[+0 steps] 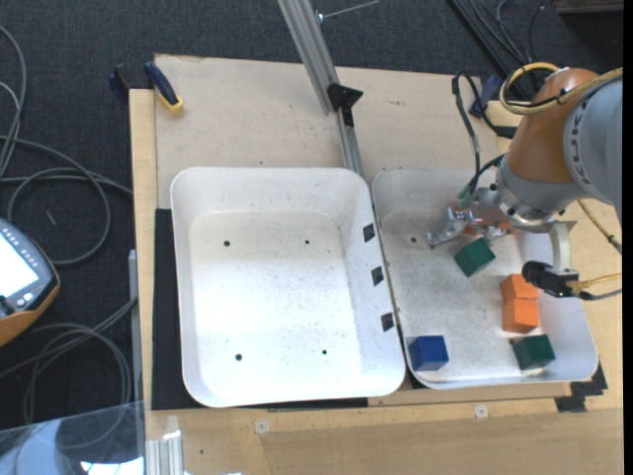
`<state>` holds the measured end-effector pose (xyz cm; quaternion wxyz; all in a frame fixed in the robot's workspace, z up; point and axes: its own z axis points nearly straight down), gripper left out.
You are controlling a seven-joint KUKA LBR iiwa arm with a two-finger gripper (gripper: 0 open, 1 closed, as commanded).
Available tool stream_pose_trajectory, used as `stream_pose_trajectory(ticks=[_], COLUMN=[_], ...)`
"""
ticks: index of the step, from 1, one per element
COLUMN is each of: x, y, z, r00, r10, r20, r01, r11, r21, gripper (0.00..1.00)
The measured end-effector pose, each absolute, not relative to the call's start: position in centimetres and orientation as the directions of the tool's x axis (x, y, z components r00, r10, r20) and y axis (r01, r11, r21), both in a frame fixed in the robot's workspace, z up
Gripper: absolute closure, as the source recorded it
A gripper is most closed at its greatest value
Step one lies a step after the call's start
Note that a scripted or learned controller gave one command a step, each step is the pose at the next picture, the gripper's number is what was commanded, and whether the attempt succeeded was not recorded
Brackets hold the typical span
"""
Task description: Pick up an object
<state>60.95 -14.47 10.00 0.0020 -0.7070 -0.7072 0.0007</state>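
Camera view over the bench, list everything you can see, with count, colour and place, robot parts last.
Shallow white plastic bins: 2, white, side by side on the bench; left bin, right bin.
Green blocks: 2, dark green, right bin; one just below the gripper, one at the near right corner.
Orange block: 1, orange, right bin, right side.
Blue cube: 1, blue, right bin, near left corner.
Wooden bench top: 1, pale tan, under the bins.
Metal pole: 1, grey, slanting behind the bins.
Robot arm: 1, grey and orange, from the right.
Gripper: 1, metal, over the right bin.
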Motion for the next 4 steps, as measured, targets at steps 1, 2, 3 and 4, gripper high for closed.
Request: stream_pose_trajectory(ticks=[1,2,3,4], x=[53.9,59.5,59.5,61.8], y=[-14.4,-21.3,-21.0,-11.7], z=[9.9,10.1,11.1,14.1], r00=[0.002,0.003,-0.001,-0.009], r10=[1.0,1.0,1.0,1.0], r20=[0.002,-0.005,-0.002,0.004], r01=[1.0,1.0,1.0,1.0], r11=[-0.002,-0.003,0.001,0.009], r21=[-0.007,0.005,0.004,0.003], gripper=[0.0,0.0,1.0,1.0])
